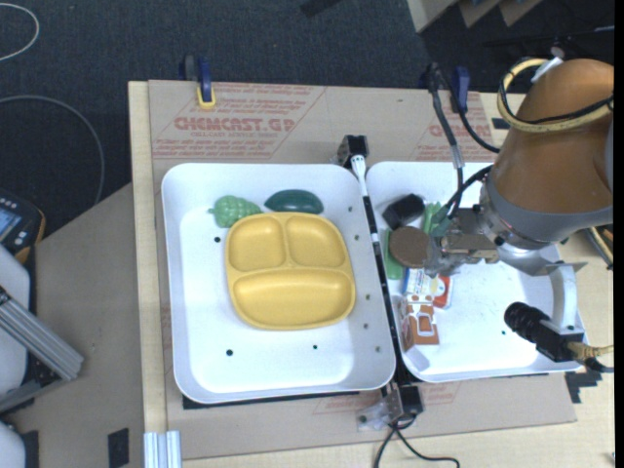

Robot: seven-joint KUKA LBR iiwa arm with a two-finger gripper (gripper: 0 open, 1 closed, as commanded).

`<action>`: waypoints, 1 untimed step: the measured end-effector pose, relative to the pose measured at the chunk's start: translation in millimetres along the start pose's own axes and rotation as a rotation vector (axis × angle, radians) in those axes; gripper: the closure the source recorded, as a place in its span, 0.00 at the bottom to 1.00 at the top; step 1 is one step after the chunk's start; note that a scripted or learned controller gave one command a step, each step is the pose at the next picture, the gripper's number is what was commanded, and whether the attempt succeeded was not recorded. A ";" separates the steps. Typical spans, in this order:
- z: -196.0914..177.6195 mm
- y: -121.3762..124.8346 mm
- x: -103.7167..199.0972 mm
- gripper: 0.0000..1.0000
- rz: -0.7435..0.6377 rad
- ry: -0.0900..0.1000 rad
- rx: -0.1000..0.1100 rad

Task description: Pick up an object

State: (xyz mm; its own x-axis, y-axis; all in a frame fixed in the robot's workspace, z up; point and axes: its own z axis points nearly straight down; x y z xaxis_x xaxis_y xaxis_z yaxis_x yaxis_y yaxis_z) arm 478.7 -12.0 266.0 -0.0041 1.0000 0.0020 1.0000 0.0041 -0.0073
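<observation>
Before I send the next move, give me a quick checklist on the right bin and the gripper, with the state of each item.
1. Gripper is over the right bin: ok, it sits above the bin's left part.
2. Objects within reach: ok, a black object, a brown round object and a red and white packet lie near the gripper.
3. Fingers open or shut: cannot tell, the wrist hides them.
4. An object held between the fingers: cannot tell.
5. Left bin out of the arm's way: ok, the yellow divided tray and two green items lie there, apart from the arm.
</observation>
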 end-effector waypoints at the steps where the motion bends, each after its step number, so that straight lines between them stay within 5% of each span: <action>1: -1.5 0.6 29.6 1.00 0.001 -0.001 -0.006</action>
State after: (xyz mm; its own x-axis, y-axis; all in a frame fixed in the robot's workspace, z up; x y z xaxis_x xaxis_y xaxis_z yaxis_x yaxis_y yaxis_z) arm 479.2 17.6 267.6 -0.0034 1.0000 0.0013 1.0000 0.0034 -0.0017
